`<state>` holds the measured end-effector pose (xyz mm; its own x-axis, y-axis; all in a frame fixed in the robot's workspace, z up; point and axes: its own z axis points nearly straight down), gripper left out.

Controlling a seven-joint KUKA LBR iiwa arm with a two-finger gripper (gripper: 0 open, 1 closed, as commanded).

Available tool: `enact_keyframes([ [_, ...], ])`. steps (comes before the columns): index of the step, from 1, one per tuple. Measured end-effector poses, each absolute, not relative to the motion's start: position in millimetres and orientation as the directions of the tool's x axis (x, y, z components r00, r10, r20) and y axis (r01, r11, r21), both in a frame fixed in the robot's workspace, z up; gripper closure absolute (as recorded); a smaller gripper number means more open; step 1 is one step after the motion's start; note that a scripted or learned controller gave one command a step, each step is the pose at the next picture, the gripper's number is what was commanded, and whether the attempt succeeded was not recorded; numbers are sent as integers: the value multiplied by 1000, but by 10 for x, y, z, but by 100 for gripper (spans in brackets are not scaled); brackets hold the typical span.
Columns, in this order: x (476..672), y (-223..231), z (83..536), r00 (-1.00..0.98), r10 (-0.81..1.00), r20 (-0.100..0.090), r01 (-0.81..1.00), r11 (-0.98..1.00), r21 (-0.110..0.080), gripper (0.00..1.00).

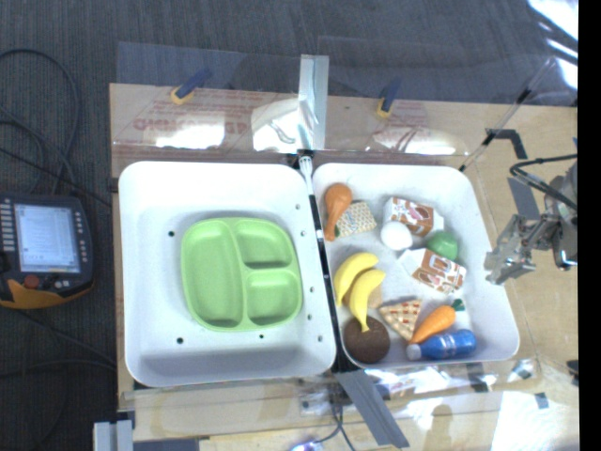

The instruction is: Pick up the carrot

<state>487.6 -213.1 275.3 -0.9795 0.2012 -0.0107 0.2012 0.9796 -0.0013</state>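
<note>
The carrot [434, 324] is orange with a small green top. It lies tilted in the front right corner of the right bin [488, 222], between a pizza slice [399, 316] and a blue bottle [447, 346]. My gripper [509, 255] hangs over the bin's right rim, up and to the right of the carrot and well apart from it. Nothing is in its grasp.
The right bin also holds bananas [362, 285], a brown ball [366, 340], a drumstick [336, 201], a white egg [396, 237], a green lime [443, 246] and two printed packets [439, 272]. A green divided plate [242, 272] sits in the left bin [150, 205].
</note>
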Motion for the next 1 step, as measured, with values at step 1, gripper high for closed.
enact_keyframes([
  [1, 4891, -2124, 2847, -980, 200, -14, 200, 980, 0, 100],
])
